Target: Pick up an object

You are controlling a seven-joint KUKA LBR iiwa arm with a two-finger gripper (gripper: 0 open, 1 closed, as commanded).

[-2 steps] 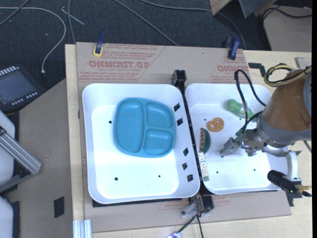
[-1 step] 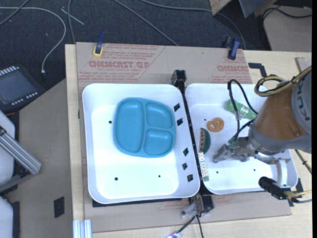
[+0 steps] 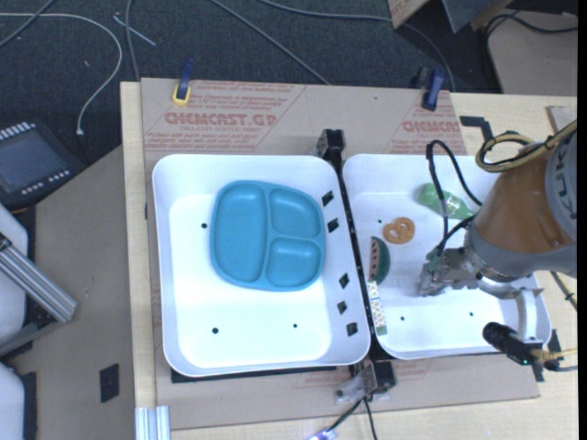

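In the right bin (image 3: 431, 337) lie a brown pretzel (image 3: 399, 231), a watermelon slice (image 3: 380, 258) against the left wall, and a green object (image 3: 438, 198) partly behind a black cable. My gripper (image 3: 435, 279) hangs low over the bin floor, right of the watermelon slice and below the pretzel, touching neither. Nothing shows between its tips.
The left bin (image 3: 183, 301) holds a blue divided plate (image 3: 268, 235). A black divider with clips (image 3: 341, 246) runs between the bins. The arm's orange band (image 3: 521, 211) and black cables (image 3: 449, 191) cover the right bin's right side. Blue clamps (image 3: 433, 88) sit at the bench's far edge.
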